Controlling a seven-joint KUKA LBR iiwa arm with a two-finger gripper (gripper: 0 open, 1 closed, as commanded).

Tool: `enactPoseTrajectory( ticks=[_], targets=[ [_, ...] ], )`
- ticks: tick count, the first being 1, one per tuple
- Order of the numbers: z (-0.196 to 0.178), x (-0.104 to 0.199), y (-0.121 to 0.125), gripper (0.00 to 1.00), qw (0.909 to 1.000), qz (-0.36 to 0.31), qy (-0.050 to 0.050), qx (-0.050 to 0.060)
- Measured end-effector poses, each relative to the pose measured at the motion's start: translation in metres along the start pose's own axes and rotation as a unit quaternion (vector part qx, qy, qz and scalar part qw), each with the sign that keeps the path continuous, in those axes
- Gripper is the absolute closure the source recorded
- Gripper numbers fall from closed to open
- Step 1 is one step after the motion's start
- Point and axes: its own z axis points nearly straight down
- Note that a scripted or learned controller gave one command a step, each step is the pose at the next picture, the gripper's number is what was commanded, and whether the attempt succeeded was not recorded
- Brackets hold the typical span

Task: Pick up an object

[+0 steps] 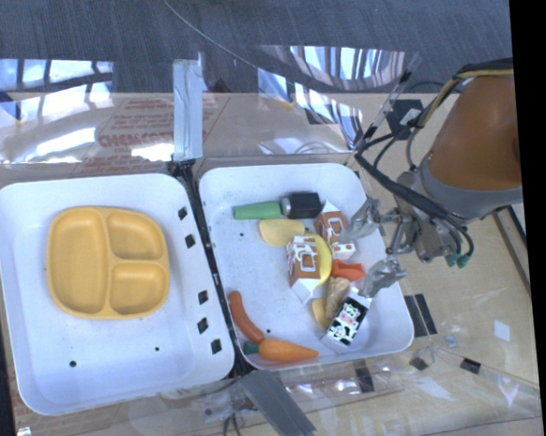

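Note:
My gripper (373,244) hangs over the right edge of the right bin (260,289), open, with nothing between its fingers (363,214). Just left of it lies a pile of toy food: a banana (317,256), a small orange-and-white carton (303,259), a brown carton (334,231), a carrot piece (347,271), a bread roll (336,297) and a black-and-white cow-print carton (346,322). Farther back lies a green-and-black marker-shaped thing (277,207). Near the front sit a sausage (244,317) and a carrot (285,351).
The left bin (40,362) bears a yellow divided plate (108,261). Cables (390,147) run from the arm above the right bin's far corner. A cardboard sheet and shiny foil lie behind the bins.

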Motion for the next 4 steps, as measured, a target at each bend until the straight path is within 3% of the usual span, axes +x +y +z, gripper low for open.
enactPoseTrajectory(
  ticks=[1,2,3,4],
  targets=[
    [0.157,-0.049,0.039,0.00,0.9989,0.046,0.005,-0.002],
    [0.159,-0.018,0.039,0.00,0.9908,0.135,0.001,-0.001],
    [0.149,-0.020,0.041,1.00,0.9915,0.130,0.000,-0.001],
    [0.157,-0.032,0.096,1.00,0.9908,0.135,0.001,-0.001]
  ],
)
